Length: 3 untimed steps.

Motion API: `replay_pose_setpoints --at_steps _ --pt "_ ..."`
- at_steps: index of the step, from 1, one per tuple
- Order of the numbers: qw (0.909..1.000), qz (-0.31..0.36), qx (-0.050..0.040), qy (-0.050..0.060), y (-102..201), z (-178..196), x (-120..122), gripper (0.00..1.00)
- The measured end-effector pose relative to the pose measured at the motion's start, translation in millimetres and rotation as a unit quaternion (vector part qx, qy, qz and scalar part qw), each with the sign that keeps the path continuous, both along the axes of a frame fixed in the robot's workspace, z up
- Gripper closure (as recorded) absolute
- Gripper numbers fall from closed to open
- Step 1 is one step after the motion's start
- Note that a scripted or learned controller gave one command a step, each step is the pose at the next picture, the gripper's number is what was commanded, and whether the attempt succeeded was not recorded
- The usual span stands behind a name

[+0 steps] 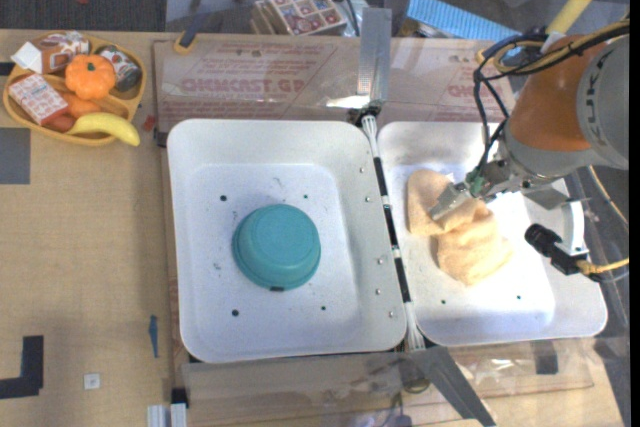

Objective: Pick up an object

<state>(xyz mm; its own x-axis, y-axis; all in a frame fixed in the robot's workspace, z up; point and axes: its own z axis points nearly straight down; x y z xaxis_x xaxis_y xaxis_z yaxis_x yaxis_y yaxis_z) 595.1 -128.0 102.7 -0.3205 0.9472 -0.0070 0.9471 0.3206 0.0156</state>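
Wooden and pale brown, the surface (80, 245) spreads under everything, with a strip of clear plastic sheeting marked in red letters along its far side. On it sit two shallow white bins side by side. The left bin (200, 165) carries a teal bowl (278, 246) turned upside down, a little left of the bin's middle and well apart from the walls. The right bin (570, 315) carries a cream-coloured cloth (468, 240), crumpled into a soft heap that runs from the bin's upper left toward its centre.

Grey with an orange band, the arm (560, 115) comes in from the right and bends down over the right bin, black cables looping around its wrist. Its tool (447, 203) is pressed down onto the upper part of the cloth, near the left lobe of the heap. I cannot tell whether it is wide or narrow, nor whether any cloth is caught in it.

At the far left corner of the surface rests a yellow dish (20, 105) with toy food: a small orange pumpkin (90, 77), a banana (105, 126) at its front rim, and little printed boxes.
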Motion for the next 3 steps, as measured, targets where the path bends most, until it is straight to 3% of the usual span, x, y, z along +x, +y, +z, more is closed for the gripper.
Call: replay_pose_setpoints --at_steps 1,2,3 --pt "0.9999 -0.013 -0.0003 0.002 23 -12 36 0.00" --pt "1.0000 0.008 0.0006 0.003 15 -12 -22 0.00" --pt "1.0000 0.006 0.0012 0.000 14 -1 -21 1.00"
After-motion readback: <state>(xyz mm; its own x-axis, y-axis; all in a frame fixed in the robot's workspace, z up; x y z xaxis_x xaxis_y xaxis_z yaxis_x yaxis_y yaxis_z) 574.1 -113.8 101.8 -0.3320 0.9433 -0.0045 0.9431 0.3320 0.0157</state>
